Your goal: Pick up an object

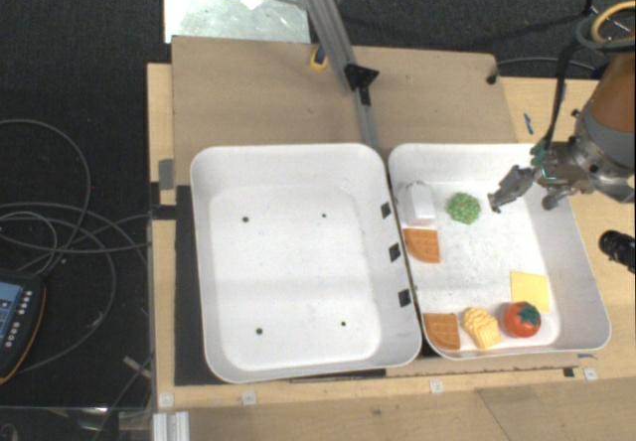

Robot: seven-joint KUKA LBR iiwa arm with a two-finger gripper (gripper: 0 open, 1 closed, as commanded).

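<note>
Farthest from the gripper, well off to its left, lies the left bin (288, 260) — a shallow white tray with a few small dark dots on its floor. Black clips (395, 252) sit along the seam where it meets the right bin (571, 260), which lies below the gripper.

Inside the right bin, going rightward toward the gripper: a white block (417, 201) lies at the bin's left wall, to the gripper's left at about its height in the view. Just below that block is an orange waffle piece (422, 246). Lower still, at the near-left corner, sits a second orange piece (442, 331), and touching it on the right a yellow corn-like piece (482, 328). The green, knobbly ball (463, 208) is the object nearest the gripper, just to its left and slightly lower, apart from it.

The gripper (521, 187) hangs over the upper part of the right bin, reaching in from the right, its two dark fingers spread apart with nothing between them — released. Below it and well apart, near the bin's front, lies a red tomato (523, 319) with a green top, and just above that a yellow cheese slice (530, 288). The arm (608, 126) rises off to the right.
</note>
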